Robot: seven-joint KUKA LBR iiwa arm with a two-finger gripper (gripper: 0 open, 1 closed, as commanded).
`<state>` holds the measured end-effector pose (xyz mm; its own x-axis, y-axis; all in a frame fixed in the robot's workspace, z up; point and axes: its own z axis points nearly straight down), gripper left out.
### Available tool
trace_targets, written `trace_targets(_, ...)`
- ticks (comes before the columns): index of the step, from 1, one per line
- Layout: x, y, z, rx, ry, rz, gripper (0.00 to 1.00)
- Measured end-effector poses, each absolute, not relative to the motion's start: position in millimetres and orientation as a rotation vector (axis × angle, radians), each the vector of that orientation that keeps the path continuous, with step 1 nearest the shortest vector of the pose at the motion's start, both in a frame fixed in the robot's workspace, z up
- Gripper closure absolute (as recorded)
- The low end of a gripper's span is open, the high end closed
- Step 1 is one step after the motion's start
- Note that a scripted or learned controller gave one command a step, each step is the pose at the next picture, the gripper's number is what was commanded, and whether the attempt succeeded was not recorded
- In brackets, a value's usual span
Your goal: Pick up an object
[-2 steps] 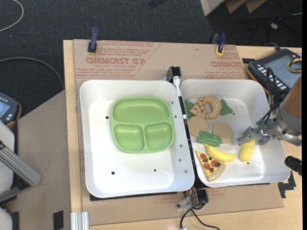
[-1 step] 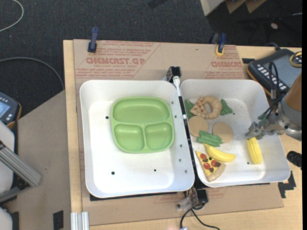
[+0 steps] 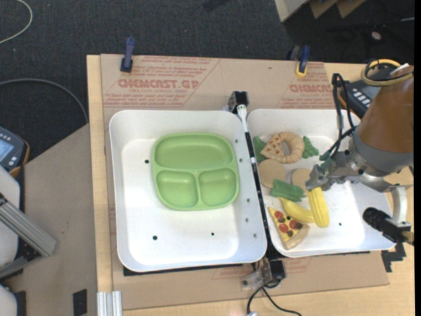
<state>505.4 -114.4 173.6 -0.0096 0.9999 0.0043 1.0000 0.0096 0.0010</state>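
I'm looking down on the brown cardboard-covered bench (image 3: 197,78), printed with red lettering; on it sit two shallow white plastic bins side by side; the left bin (image 3: 131,196) carries a pale green three-compartment plastic plate (image 3: 195,170), lying flat near its middle; the right bin (image 3: 348,236) holds the toy food, all gathered in its left half. My grey arm with the orange band (image 3: 388,120) comes in from the right and hangs over the right bin; the gripper (image 3: 323,176) sits low over the pile, just above the top end of the yellow toy corn cob (image 3: 319,206); I cannot tell whether its fingers are apart or together, they're dark and blurred against the clutter, and I see nothing plainly between them. Going down in size: a tan ring-shaped toy pretzel (image 3: 286,146) at the top, touching green leafy toy pieces (image 3: 309,150); a beige round toy disc (image 3: 271,171) below it; a green toy bean pod (image 3: 287,190) beside the corn; a yellow toy banana (image 3: 296,210) touching the cob's left side; a toy pizza slice (image 3: 287,228) nearest the front rim.
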Motion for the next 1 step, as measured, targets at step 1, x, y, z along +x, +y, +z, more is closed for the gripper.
trace_targets(1, 542.4, -47.3, 206.8, -2.216, -2.232, -0.007, 1.0)
